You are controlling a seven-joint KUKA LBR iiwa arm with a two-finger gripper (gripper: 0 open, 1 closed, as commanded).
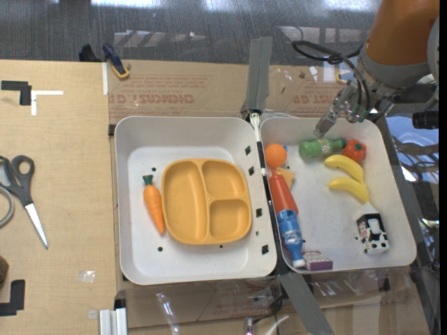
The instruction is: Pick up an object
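Note:
My gripper [341, 122] hangs over the back of the right bin [395, 208], just above and slightly right of a green bottle-shaped toy [320, 146]. Its fingers look open, with nothing between them. Beside the green toy lie a red tomato [355, 150] and two bananas [343, 164] [350, 187]. An orange ball [276, 154], a red-orange bottle [283, 192] and a blue bottle [290, 233] line the bin's left side. A black-and-white cow toy [371, 232] and a small purple box [318, 260] sit near the front.
The left bin [133, 243] holds a yellow divided plate [207, 201] and a carrot [154, 205]. Scissors [25, 195] lie on the bench at far left. A blue clip [115, 61] rests on the cardboard behind the bins. Cables hang by the wrist.

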